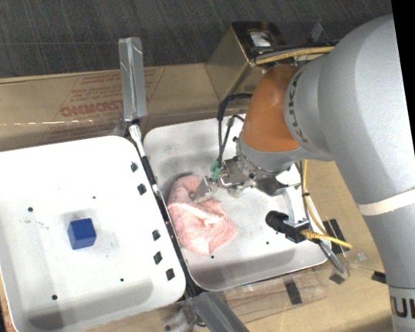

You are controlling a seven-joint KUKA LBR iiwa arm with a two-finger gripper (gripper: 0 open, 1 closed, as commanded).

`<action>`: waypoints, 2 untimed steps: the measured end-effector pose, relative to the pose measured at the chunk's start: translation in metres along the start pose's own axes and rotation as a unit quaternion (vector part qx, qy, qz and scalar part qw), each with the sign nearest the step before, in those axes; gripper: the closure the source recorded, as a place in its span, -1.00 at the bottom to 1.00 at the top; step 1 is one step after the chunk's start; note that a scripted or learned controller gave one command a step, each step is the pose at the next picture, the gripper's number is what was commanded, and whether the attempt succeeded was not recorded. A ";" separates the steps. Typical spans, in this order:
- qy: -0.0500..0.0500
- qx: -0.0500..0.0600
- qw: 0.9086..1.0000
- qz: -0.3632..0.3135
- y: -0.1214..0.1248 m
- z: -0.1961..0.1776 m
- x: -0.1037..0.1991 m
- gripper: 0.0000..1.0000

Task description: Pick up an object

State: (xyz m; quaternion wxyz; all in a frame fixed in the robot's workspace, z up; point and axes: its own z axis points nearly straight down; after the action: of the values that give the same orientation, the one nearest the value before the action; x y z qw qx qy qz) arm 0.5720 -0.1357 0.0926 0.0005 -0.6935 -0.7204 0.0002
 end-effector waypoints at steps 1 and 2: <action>0.000 0.000 1.000 -0.016 -0.062 0.000 0.022 -1.00; 0.000 0.001 1.000 -0.018 -0.061 -0.009 0.022 1.00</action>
State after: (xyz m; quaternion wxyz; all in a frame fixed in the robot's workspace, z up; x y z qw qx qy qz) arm 0.5098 -0.1158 0.1018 0.0008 -0.6805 -0.7328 0.0008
